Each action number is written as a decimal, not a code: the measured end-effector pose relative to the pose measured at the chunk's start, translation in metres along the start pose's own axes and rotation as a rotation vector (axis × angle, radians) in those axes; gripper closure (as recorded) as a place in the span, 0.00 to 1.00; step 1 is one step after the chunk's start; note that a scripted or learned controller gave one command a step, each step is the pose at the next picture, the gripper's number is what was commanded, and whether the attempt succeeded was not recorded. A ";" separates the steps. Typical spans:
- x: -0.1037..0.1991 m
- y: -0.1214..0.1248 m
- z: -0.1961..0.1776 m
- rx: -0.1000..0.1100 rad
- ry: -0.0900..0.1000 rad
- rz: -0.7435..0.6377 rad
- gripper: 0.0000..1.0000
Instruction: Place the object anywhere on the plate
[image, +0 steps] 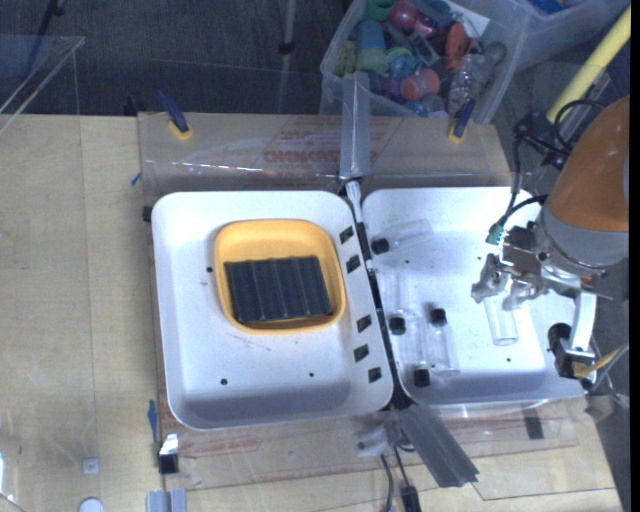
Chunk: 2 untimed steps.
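From my station I see the arm reaching in over the right bin (450, 215), with the tool (503, 300) hanging above that bin's right half, well apart from the plate. I cannot tell whether the tool is released or clenched. Its lower end blurs into something pale and clear, and I see nothing plainly gripped there.

The yellow plate (228, 245) sits in the left bin (180, 350), towards the back and near the divider between the 2 bins. A dark ribbed slab (278, 288) lies flat on it, roughly centred and inside the rim on all 4 sides. I take the slab to be the task's object. If so, it rests where it should, and lying flat and centred it has no reason to slide off.

A few small black-capped clear pieces (437, 316) lie near the middle of the right bin, close to the divider. They may be spare objects or fixtures, I cannot say which.

Both bins rest on the pale wooden surface (60, 250).
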<state>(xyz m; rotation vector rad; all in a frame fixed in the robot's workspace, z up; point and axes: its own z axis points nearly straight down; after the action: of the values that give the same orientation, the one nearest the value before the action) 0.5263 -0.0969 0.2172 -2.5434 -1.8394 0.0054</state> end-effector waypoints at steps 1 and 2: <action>0.000 0.000 0.000 0.000 0.000 0.000 0.00; -0.059 0.041 0.016 -0.006 0.000 -0.193 0.00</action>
<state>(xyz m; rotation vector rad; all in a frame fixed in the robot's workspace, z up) 0.5468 -0.1655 0.2008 -2.3584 -2.0786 0.0001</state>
